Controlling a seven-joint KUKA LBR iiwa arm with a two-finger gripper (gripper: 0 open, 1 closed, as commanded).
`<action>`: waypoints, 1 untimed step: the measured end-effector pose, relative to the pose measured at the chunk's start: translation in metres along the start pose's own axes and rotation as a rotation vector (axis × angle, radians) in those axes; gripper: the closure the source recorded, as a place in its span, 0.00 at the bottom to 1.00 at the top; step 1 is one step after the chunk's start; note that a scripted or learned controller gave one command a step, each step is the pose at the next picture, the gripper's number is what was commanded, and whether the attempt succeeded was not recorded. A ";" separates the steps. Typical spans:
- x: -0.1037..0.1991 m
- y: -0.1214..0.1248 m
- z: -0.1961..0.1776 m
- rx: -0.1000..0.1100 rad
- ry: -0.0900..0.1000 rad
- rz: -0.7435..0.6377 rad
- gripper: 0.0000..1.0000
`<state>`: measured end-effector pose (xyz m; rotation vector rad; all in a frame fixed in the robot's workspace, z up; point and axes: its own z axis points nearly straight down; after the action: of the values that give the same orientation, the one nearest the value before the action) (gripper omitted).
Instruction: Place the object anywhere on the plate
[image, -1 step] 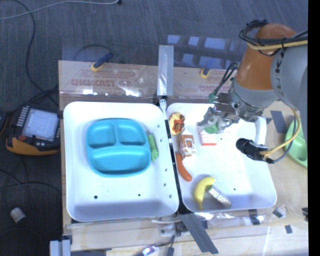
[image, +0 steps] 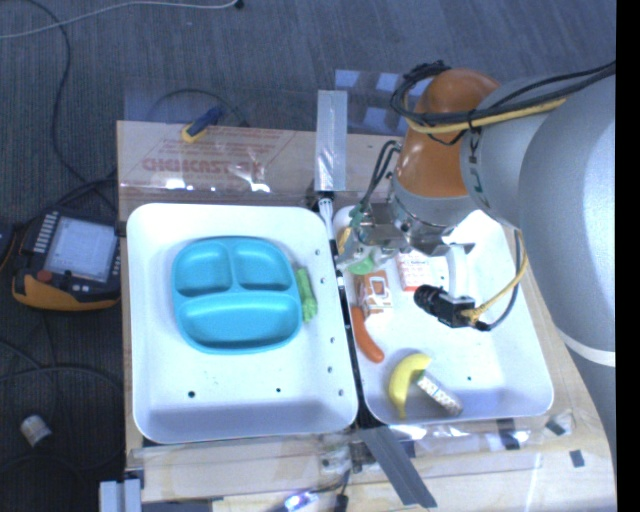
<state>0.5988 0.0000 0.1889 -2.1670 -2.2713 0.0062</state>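
Observation:
A blue plate with three compartments lies in the left bin. A green pod-shaped object rests against the plate's right rim. My gripper is low over the far left corner of the right bin, near the wall between the bins. Just below it lie a small orange and white box and some greenish bits. The wrist hides what is directly beneath the gripper.
The right bin also holds an orange carrot-like piece, a yellow banana, a silvery stick and a white and red packet. A black fitting with a yellow cable hangs off the arm.

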 end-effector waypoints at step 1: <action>0.058 0.051 -0.055 -0.004 -0.002 -0.406 1.00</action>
<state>0.6478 0.0609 0.2432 -1.6659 -2.6641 0.0032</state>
